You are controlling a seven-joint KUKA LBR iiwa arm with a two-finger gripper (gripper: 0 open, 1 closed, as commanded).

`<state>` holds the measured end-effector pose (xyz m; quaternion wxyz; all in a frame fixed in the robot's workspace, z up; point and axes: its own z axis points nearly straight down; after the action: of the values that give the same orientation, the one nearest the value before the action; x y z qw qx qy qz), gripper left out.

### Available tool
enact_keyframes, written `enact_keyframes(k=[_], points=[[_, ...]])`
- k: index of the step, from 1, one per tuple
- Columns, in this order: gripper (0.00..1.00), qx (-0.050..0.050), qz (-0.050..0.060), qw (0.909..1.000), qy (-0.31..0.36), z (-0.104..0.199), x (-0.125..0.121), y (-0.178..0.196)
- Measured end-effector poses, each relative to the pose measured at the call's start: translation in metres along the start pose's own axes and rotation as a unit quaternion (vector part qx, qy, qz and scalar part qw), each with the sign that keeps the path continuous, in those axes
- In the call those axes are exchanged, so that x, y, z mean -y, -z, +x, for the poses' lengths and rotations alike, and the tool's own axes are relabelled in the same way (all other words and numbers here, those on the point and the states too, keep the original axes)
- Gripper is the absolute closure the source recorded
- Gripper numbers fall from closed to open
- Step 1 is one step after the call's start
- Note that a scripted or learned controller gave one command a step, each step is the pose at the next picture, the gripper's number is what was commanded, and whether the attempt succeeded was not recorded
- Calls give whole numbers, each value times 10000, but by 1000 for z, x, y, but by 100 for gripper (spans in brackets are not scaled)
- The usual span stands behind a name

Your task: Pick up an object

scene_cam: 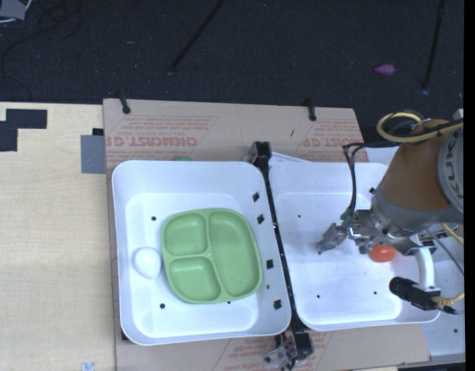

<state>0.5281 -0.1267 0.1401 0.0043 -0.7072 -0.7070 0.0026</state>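
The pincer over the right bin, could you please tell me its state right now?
Pincer: over the right bin; whether it is open or closed cannot be told, and nothing is seen held in it.

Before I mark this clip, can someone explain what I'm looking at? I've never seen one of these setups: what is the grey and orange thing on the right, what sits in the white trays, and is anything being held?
This is one picture from a fixed camera above a bench, looking down at a slant. The grey and orange shape at the right is a robot arm that a program drives. Its grasping part, the end effector, hangs low over the right bin. Its fingers are too hard to make out to say whether anything is held. A small red object shows just beside it, under the arm. The left bin holds a green divided plate with three compartments, and a small white ball-like object touching the plate's left edge. Both bins sit on a cardboard sheet on the bench.
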Motion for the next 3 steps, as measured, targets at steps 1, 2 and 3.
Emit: enact_keyframes(k=[1,2,3], points=[[0,4,-21,10000,-1,1,0,-53],[100,3,-23,10000,-29,0,0,-41],[100,11,-51,10000,-2,-2,-1,1]])
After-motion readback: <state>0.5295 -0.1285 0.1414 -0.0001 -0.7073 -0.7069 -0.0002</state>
